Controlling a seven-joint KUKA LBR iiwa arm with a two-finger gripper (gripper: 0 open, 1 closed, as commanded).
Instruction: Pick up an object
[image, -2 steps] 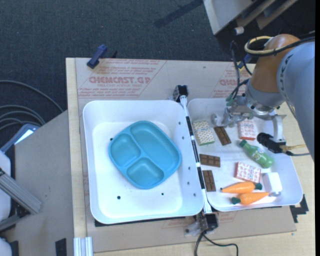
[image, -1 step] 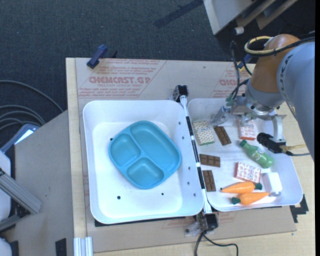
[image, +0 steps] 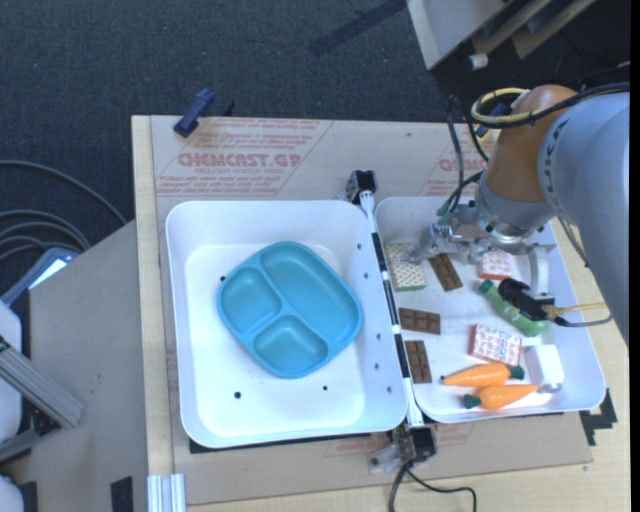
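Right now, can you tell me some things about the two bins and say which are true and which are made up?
1. A blue divided plate lies in the left bin. True.
2. Two toy carrots lie in the right bin. True.
3. The carrots sit on the blue plate. False: they lie near the right bin's front edge.
4. The arm's orange band hangs over the left bin. False: it is above the right bin's back part.
5. Brown chocolate-like bars lie in the right bin. True.
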